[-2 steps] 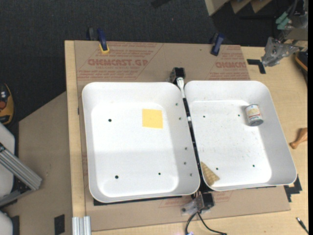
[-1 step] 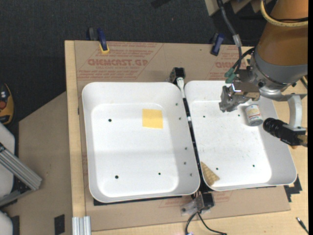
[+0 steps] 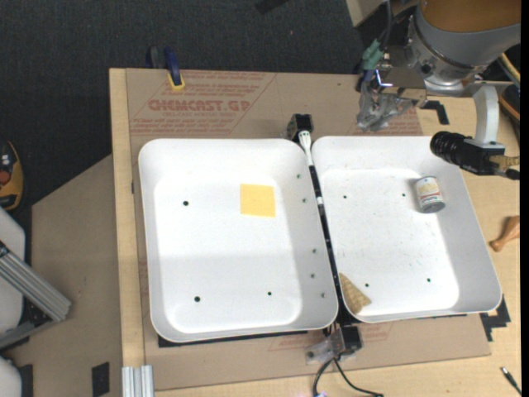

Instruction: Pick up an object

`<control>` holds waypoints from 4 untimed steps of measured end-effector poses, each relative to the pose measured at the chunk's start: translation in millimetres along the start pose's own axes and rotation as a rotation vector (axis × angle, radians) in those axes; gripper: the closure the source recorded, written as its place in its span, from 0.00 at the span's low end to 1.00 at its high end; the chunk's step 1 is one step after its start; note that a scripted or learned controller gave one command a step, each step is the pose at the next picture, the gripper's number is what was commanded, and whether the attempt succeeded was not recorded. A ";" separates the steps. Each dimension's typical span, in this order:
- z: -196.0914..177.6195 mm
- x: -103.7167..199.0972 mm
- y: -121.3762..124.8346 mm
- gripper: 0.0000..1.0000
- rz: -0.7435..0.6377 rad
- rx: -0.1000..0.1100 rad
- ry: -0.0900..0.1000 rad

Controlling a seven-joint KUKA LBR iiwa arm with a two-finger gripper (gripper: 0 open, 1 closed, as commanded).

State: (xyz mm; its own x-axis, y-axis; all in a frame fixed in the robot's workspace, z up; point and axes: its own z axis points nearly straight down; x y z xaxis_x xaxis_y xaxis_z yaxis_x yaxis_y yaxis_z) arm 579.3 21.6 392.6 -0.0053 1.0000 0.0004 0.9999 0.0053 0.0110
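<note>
I'd go for the small can (image 3: 428, 194) lying on its side in the right bin (image 3: 463, 296): light, stiff, apt to roll, so grip across its round body. My gripper (image 3: 378, 110) hangs beyond the bin's far rim; how it is set I can't tell.

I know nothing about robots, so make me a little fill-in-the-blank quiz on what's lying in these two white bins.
1. The yellow square lies flat in the ____ bin of the view.
2. The small can lies in the right bin, near its ____ edge.
3. The tan wedge sits in the right bin's near-____ corner.
4. The hand hangs beyond the far rim of the ____ bin.

Missing words: left; right; left; right
</note>
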 end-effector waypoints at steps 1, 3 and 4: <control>100.7 11.6 22.0 1.00 0.003 0.022 0.000; 97.1 101.5 85.9 1.00 -0.001 0.019 0.000; -34.3 140.0 88.7 1.00 -0.001 -0.005 0.004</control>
State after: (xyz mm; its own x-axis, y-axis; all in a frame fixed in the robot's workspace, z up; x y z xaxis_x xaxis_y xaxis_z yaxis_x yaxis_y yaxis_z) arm 666.9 162.0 427.9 -0.0058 1.0000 0.0042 0.9999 0.0058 0.0159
